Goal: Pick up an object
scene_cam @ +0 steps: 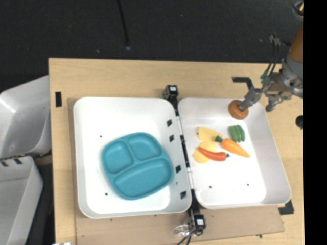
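Bench point(66, 78) carries two white bins side by side. Left bin point(87, 188) holds a blue divided plate point(137, 165), lying flat near the bin's middle, slightly toward its near edge. Right bin point(255, 188) holds a cluster of toy food in its far half: a green piece point(237, 132), a carrot point(235, 147) just beside and nearer than the green piece, a red chilli point(213, 154) lying across a yellow piece point(202, 156), and a second yellow piece point(207, 133) just beyond them. A small brown round object point(237, 109) sits apart from the cluster, at the far edge of the right bin near its right corner. Arm enters from the right, above the bench's far right corner. Gripper point(250, 100) sits over the far rim of the right bin, its dark finger tip right at the brown object; whether they touch, or whether the object is gripped, cannot be told. Pincer opening: cannot tell from this angle
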Tool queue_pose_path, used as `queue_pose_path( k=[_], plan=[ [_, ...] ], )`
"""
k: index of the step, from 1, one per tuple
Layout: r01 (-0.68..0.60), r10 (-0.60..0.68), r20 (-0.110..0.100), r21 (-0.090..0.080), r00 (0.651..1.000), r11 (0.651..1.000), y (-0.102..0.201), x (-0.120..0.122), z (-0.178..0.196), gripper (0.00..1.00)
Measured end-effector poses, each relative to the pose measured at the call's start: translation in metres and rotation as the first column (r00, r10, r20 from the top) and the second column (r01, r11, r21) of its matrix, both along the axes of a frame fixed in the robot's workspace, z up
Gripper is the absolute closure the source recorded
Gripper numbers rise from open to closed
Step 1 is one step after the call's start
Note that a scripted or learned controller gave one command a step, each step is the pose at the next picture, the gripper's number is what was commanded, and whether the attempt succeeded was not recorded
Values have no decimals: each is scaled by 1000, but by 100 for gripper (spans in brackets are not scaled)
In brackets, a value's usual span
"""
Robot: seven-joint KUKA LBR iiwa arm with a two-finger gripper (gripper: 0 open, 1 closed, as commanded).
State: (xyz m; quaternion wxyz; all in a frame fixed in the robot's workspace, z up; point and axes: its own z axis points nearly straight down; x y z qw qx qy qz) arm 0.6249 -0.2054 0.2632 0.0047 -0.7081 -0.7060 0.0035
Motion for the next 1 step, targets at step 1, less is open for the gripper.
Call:
queue_pose_path(
  k=[1],
  plan=[
    [-3, 3, 14, -2, 1000, 1000, 1, 2, 9, 0]
  ],
)
